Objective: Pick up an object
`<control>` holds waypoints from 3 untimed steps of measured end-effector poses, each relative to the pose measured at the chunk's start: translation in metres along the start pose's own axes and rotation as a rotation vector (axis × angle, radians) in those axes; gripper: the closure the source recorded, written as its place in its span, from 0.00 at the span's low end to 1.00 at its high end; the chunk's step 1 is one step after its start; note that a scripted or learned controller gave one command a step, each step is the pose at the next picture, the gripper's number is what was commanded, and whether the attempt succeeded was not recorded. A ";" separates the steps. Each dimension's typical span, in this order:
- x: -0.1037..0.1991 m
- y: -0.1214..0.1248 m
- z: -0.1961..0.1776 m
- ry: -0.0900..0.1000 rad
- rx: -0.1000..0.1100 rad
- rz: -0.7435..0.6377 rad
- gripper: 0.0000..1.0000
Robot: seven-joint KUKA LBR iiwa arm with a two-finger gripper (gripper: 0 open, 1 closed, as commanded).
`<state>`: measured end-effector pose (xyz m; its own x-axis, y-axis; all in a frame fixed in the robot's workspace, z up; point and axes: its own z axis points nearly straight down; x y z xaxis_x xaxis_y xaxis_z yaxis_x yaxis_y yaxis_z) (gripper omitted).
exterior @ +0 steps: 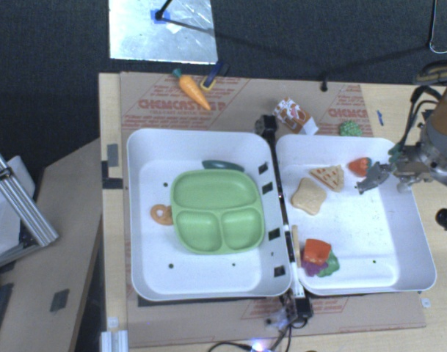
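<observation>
In the right bin lie a tan bread slice, a waffle-patterned orange wedge, a red piece near the far wall, and a red and purple toy near the front. My gripper hangs over the right bin's far right part, just right of the red piece, its dark fingers spread and pointing left. Nothing sits between them.
The left bin holds a green divided plate, a small orange ring and a dark green item behind the plate. On the board beyond the bins lie a carrot, a snack packet and a green piece.
</observation>
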<state>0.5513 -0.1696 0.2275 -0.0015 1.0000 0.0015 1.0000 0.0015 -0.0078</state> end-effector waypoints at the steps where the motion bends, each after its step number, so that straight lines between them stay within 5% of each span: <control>1: 0.000 0.002 -0.005 -0.002 -0.009 -0.002 0.00; 3: 0.000 -0.007 0.096 -0.001 -0.004 0.000 0.00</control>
<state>0.5439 -0.1694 0.1315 -0.0012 1.0000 0.0010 1.0000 0.0012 -0.0039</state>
